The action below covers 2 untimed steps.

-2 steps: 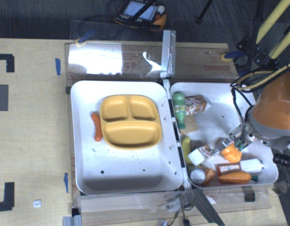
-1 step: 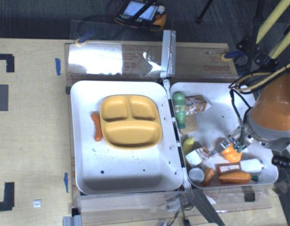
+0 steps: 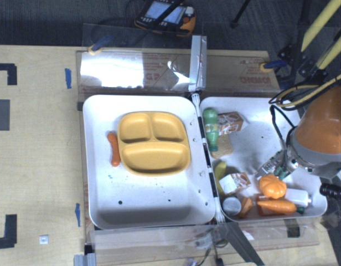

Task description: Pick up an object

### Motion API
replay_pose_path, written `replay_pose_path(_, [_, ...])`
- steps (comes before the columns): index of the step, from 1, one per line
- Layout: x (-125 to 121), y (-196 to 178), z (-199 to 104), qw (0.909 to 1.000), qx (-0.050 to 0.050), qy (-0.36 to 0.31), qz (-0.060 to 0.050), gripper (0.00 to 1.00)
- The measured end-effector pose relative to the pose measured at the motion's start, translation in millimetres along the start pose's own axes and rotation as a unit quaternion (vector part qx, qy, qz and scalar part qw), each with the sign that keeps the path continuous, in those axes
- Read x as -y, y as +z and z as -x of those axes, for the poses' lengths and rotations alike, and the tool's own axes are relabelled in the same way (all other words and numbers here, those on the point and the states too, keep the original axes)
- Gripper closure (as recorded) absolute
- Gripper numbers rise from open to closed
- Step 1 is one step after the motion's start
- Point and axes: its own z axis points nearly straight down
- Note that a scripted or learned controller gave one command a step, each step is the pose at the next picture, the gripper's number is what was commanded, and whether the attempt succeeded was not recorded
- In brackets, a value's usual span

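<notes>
Carrot (image 3: 277, 206) lies in right bin (image 3: 253, 107) among clutter

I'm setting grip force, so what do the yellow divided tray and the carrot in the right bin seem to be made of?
The yellow three-compartment tray looks like hard moulded plastic: even colour, rounded edges, soft sheen. The orange carrot with a green tip in the right white bin looks like smooth toy plastic, though rubber can't be ruled out.

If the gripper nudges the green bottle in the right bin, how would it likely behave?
The green bottle lies on its side against the bin wall, so it would probably roll rather than tip. It looks like smooth plastic, likely slippery and light. A packet beside it may block rolling.
</notes>
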Motion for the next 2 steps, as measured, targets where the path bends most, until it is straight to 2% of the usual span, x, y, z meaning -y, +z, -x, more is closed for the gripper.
replay_pose_path(1, [-28.2, -141.9, -66.7, 0.9961, -0.016, 0.086, -0.013, 1.0])
replay_pose_path(2, [-152.6, -131.7, -60.6, 0.9966, -0.015, 0.08, -0.013, 1.0])
